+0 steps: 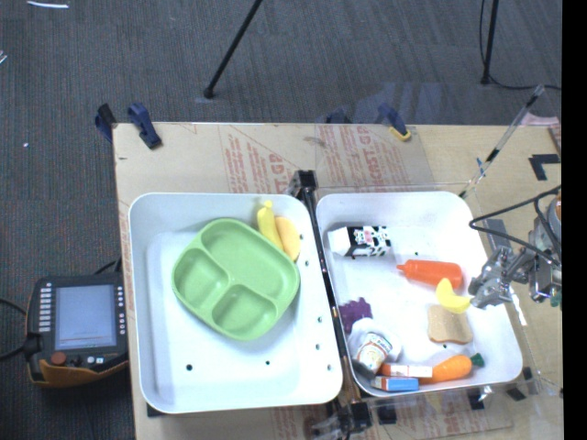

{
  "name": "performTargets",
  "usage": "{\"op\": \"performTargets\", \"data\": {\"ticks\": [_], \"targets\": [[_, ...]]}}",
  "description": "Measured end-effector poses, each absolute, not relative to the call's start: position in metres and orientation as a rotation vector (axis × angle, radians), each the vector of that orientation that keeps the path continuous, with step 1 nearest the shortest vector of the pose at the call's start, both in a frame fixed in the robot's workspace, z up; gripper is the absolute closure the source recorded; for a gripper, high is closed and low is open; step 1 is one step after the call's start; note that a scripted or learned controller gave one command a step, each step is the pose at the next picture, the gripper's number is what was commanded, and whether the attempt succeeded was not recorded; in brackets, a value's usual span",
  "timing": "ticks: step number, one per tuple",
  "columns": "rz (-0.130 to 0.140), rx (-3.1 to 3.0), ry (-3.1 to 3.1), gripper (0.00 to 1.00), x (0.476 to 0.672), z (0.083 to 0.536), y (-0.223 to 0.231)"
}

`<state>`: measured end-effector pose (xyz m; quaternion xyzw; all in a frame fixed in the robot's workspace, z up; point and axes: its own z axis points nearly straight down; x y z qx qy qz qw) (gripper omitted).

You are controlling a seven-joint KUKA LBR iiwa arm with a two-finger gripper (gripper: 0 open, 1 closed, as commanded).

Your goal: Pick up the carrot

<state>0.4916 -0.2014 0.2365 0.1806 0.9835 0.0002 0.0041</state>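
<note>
Silver metal pincer (pixel 491 287) w/ black cables looping behind it.

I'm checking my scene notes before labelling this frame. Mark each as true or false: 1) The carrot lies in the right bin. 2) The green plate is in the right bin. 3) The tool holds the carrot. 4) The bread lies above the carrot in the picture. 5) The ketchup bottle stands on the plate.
1) True: the carrot lies near the right bin's lower edge.
2) False: the plate is in the left bin.
3) False: the tool is apart from the carrot.
4) True: the bread lies just above it.
5) False: the bottle lies in the right bin.
</note>
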Motion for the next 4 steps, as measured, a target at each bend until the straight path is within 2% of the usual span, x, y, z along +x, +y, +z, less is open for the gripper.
{"op": "performTargets", "data": {"ticks": [1,2,3,4], "targets": [[0.009,0.158,3.144,1.00,0.546,0.105,-0.163],[0.005,0.160,3.137,0.00,0.548,0.108,-0.165],[0.006,0.319,3.124,0.00,0.583,0.087,-0.177],[0.003,-0.165,3.135,0.00,0.493,0.153,-0.134]]}}
